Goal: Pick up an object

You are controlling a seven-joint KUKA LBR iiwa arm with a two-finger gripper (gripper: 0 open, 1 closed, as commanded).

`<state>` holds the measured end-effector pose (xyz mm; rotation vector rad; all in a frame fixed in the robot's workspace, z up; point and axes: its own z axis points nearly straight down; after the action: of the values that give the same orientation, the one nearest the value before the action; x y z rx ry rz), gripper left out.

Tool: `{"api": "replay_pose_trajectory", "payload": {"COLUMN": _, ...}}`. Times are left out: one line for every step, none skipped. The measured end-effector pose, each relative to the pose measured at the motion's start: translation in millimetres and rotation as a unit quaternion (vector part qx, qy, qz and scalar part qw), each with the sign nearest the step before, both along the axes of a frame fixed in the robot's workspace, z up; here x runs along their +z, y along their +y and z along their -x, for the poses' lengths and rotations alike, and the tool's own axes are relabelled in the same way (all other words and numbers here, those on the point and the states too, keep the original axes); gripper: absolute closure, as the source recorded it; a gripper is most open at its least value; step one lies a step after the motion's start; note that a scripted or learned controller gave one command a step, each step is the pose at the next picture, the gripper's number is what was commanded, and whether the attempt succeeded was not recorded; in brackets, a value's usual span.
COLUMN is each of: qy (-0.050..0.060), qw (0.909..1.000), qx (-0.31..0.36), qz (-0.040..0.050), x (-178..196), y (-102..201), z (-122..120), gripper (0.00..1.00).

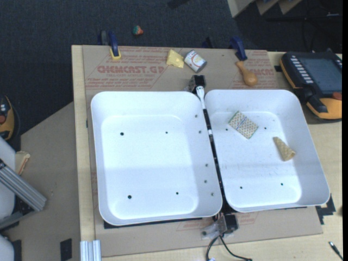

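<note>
The right bin (310, 162) holds two objects. A flat patterned tan square (243, 124) lies tilted near its upper middle. A small tan cone-shaped piece (284, 148) rests to the right of it, closer to the bin's right wall. The left bin (103, 145) sits beside it, the two meeting along a dark seam.
On the cardboard behind the bins lie a yellow wedge (175, 59), a small white box (195, 61), a wooden-handled tool (246, 73) and a black clip (198, 83). Blue clamps (113, 41) hold the board's far edge. A teach pendant (318, 80) sits at the right.
</note>
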<state>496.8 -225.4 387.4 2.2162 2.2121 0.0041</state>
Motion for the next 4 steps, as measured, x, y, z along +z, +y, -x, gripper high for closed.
{"api": "replay_pose_trajectory", "payload": {"qy": -0.006, "qw": 1.0, "qx": 0.003, "qz": 0.0009, "x": 143.3, "y": 31.0, "z": 17.6, "gripper": 1.0}}
{"api": "replay_pose_trajectory", "payload": {"qy": 0.01, "qw": 0.9999, "qx": 0.001, "qz": -0.0047, "x": 21.4, "y": 43.8, "z": 18.0, "gripper": 1.0}}
{"api": "replay_pose_trajectory", "payload": {"qy": 0.011, "qw": 0.9999, "qx": 0.003, "qz": -0.0053, "x": -85.3, "y": 89.0, "z": 18.5, "gripper": 1.0}}
{"api": "replay_pose_trajectory", "payload": {"qy": -0.001, "qw": 1.0, "qx": -0.003, "qz": 0.0014, "x": -4.7, "y": 7.3, "z": 17.7, "gripper": 1.0}}
